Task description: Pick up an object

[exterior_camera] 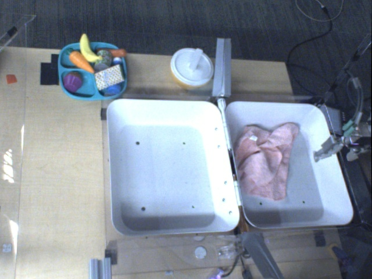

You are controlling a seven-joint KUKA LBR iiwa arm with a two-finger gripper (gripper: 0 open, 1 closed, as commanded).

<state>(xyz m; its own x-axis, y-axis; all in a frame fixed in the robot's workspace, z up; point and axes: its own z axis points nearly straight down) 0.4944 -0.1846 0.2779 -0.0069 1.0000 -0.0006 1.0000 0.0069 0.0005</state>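
Tabletop (pixel 58 185), pale wood, carries two white bins side by side. Left bin (pixel 168 167) shows bare floor. Right bin (pixel 308 196) holds a crumpled pink cloth (pixel 264 161), lying in its left half, close to the wall shared with the left bin. Claw (pixel 334 147) sits at the right bin's right rim, well apart from the cloth; cannot tell its state at this size. Far left on the tabletop: blue tray (pixel 92 71) of toy food. Just right of it, near the bins' far edge, a white lidded cup (pixel 192 67).
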